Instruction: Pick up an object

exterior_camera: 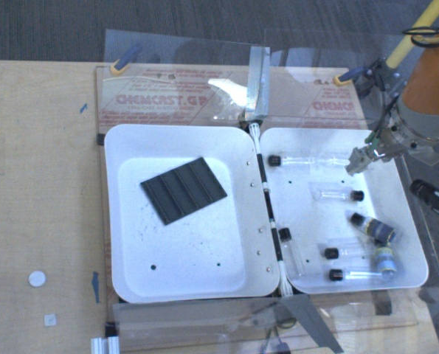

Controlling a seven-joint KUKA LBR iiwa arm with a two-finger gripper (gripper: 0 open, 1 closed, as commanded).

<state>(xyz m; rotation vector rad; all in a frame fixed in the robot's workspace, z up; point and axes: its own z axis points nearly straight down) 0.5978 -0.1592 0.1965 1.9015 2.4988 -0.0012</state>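
The gripper [358,161] hangs over the far right part of the right bin [415,227], just right of a clear tube with a black cap [296,160]. Below it in the same bin lie another capped tube [339,195], a small dark bottle [372,228], a vial with a bluish end [385,259], and more capped tubes [350,274], [285,243]. I see nothing held at the gripper's tip. A dark ribbed rectangular pad [184,189] lies in the left bin [123,220].
A clear plastic sheet and a metal bracket [258,83] stand behind the bins. The arm's orange band [429,87] and cables sit at the far right. A white disc [37,278] lies on the wooden bench at left.
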